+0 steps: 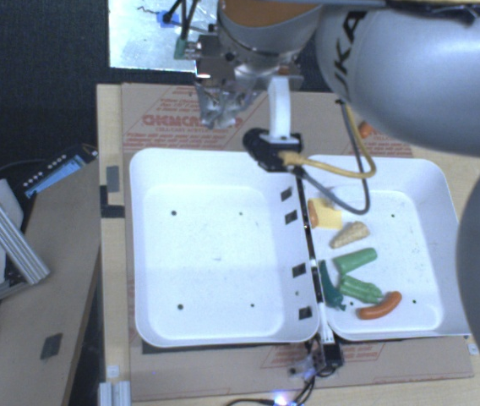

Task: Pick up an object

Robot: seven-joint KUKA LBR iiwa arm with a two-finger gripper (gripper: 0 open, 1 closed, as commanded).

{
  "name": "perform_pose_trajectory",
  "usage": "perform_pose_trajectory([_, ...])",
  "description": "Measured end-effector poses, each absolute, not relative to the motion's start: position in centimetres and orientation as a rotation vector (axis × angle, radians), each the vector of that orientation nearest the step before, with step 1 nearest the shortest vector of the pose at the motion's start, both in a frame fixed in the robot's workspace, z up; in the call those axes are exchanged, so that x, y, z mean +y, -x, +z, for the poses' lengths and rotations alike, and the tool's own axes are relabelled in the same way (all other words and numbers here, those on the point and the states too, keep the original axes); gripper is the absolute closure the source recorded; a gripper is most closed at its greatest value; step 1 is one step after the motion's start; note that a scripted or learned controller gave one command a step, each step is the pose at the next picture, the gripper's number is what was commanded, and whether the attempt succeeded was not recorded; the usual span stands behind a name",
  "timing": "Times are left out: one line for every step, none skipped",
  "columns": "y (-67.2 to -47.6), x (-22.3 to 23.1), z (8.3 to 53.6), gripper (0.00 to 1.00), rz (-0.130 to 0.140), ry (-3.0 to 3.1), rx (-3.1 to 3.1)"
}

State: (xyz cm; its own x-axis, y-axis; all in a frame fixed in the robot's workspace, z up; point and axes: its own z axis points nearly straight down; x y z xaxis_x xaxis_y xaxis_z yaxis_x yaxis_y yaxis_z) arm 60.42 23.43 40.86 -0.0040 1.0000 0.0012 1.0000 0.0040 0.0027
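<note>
The gripper (pixel 220 112) is seen beyond the far edge of the left bin (pixel 160 252); whether its jaws are wide or narrow cannot be told. The objects are gathered in the right bin (pixel 430 252), well apart from it: a yellow block (pixel 324 213), a corn cob (pixel 350 233), green pieces (pixel 356 260) and an orange sausage (pixel 379 305).

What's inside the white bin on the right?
The right bin holds a yellow block, a tan piece, green pieces, and an orange sausage-shaped piece. The arm covers its far right corner.
</note>
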Motion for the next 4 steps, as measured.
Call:
perform_pose_trajectory([-60.3, 23.4, 41.7, 1.00, 0.004, -2.215, 2.227])
perform_pose_trajectory([-60.9, 23.4, 42.5, 1.00, 0.005, -2.214, 2.226])
perform_pose_trajectory([-60.5, 23.4, 42.8, 1.00, 0.004, -2.214, 2.227])
perform_pose_trajectory([-59.3, 23.4, 42.8, 1.00, 0.001, -2.215, 2.227])
